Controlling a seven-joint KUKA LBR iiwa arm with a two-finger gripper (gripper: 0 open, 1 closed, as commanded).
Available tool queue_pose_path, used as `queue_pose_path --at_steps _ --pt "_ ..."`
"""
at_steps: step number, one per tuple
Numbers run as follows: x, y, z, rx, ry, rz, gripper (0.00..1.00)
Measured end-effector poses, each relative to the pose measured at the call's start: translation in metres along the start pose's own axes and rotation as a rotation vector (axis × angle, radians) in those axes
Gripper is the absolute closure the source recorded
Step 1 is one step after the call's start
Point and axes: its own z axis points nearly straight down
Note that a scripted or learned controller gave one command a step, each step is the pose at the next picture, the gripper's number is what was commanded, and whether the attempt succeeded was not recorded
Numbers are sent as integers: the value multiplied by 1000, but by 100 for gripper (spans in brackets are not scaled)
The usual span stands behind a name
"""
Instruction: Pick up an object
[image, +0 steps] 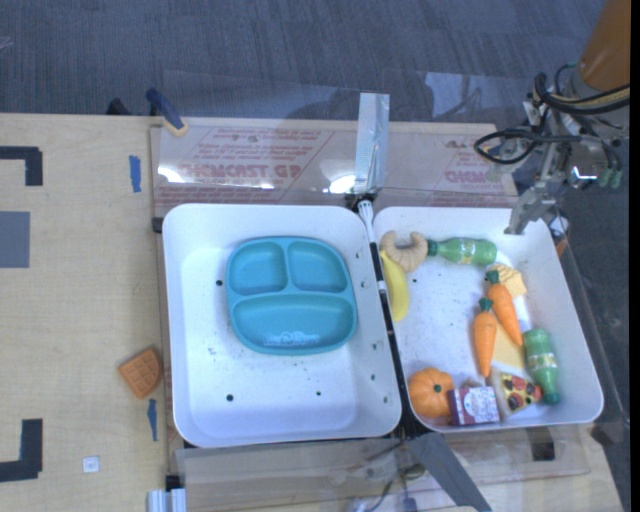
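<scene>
Over the right bin's (575, 300) far right corner I see the gripper (530, 212) hanging with nothing between its fingers; whether they are open or closed I cannot tell. Below it the bin holds a green bottle (462, 250) beside a banana (396, 285), two carrots (484, 335), a second bottle (541, 363), an orange (431, 391) and a small box (477, 405). My left bin (190, 330) carries a blue plate (290, 295).

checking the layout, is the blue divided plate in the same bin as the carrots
No, the blue divided plate lies in the left bin, while the carrots lie in the right bin.
</scene>
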Motion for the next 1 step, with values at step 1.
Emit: queue_pose_path --at_steps 1 --pt "47 -10 85 -1 7 184 0"
